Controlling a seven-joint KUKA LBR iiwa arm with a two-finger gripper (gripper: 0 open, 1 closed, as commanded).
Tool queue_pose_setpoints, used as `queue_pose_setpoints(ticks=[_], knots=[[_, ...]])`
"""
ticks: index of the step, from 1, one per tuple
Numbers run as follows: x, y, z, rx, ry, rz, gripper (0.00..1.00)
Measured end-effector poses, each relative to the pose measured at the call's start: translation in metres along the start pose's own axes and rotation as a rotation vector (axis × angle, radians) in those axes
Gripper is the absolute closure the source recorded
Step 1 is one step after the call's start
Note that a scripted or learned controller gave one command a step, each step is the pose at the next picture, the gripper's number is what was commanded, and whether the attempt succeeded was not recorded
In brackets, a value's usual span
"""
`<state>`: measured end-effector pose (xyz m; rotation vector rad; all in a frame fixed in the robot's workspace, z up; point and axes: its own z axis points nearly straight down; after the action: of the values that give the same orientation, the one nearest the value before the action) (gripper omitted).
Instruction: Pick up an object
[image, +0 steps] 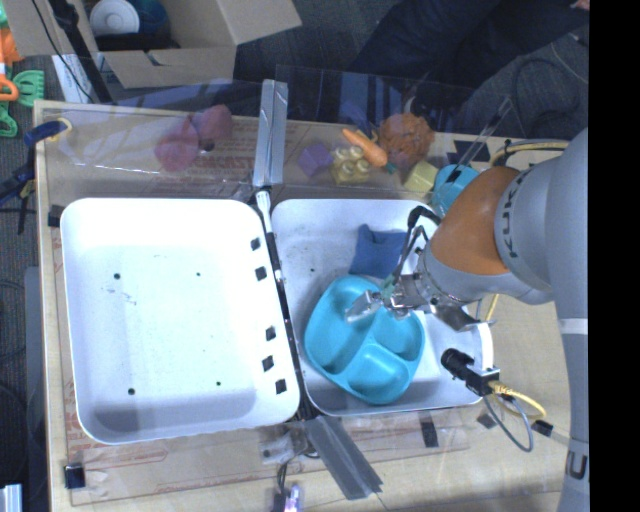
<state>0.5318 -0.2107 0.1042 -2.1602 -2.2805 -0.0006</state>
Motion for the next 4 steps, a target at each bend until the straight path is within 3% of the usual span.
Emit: queue_pose_setpoints(ticks=[1,2,3,4], knots=[[-0.002,0.058,-0.017,0.001,-0.001,0.04,0.0],[-0.002,0.057,-0.006,-0.014,-0.007,-0.005,0.0],[-0.007,0.118,0.007,0.001,-0.004,-0.183,0.0],[-0.013,0.122,0.008,0.011,-0.005,-0.41,0.0]])
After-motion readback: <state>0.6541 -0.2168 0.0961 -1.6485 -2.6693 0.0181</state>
